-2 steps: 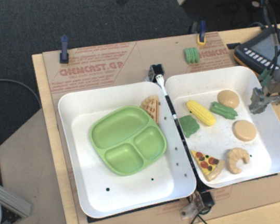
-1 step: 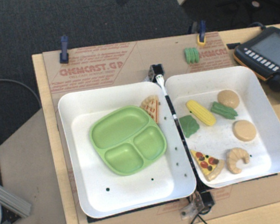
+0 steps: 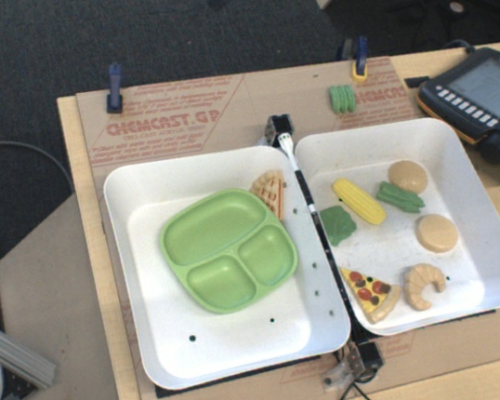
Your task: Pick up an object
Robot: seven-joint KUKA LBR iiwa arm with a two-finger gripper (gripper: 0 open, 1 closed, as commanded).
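Green plate (image 3: 230, 249) mid left bin (image 3: 141, 287); pizza slice (image 3: 372, 291) against right bin's (image 3: 477, 205) near-left edge.

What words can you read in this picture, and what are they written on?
"CHEMCAST G.P": big red letters on the brown sheet under the white bins, above the left bin.
The same red print repeats to the right, near the green toy, but it is too faint to read.
Small red lines above the big letters: too small to read.
The handheld controller has buttons; their labels are too blurred to read.
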